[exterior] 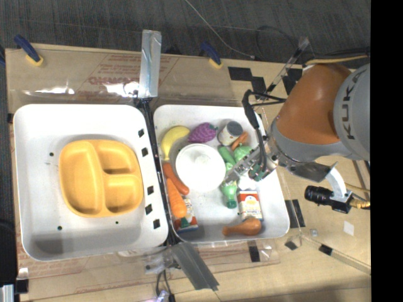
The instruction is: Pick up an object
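My gripper [247,170] hangs low in the right bin [277,197], among the green toys [228,156] beside the white bowl [199,166]. I cannot tell how it is set, and I see nothing held. I judge this the reach-and-grasp step. Next I need a clean hold on one piece, perhaps the green bottle [230,195] just below, then a straight lift.

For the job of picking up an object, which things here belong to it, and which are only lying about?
Belonging to the job:
gripper, low in the right bin
green bottle
white bowl
juice carton
purple grapes
banana
carrot

Only lying about:
left bin
yellow tray
blue clamps
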You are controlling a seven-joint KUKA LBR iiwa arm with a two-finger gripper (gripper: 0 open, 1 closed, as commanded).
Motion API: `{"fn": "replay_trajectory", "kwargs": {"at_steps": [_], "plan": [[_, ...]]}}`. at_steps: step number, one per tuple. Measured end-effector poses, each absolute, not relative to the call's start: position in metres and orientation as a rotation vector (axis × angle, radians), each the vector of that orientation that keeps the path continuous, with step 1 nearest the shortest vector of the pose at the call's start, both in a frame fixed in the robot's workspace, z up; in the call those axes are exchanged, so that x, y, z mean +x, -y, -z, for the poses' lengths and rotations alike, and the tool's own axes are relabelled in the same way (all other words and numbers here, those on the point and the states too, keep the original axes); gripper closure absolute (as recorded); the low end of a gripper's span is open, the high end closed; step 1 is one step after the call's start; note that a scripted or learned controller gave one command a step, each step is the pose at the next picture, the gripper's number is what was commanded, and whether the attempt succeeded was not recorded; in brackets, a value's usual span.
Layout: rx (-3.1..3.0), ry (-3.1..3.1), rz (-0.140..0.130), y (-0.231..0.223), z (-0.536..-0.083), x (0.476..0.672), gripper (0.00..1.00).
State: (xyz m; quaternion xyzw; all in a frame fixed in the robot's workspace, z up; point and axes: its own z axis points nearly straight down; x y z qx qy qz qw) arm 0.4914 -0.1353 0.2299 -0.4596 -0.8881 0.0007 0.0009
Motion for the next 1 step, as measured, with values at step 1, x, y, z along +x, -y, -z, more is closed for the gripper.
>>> {"fn": "replay_trajectory", "kwargs": {"at_steps": [1], "plan": [[-1.642, 2.681, 0.0, 0.0974, -0.2526, 0.5006, 1.0]]}}
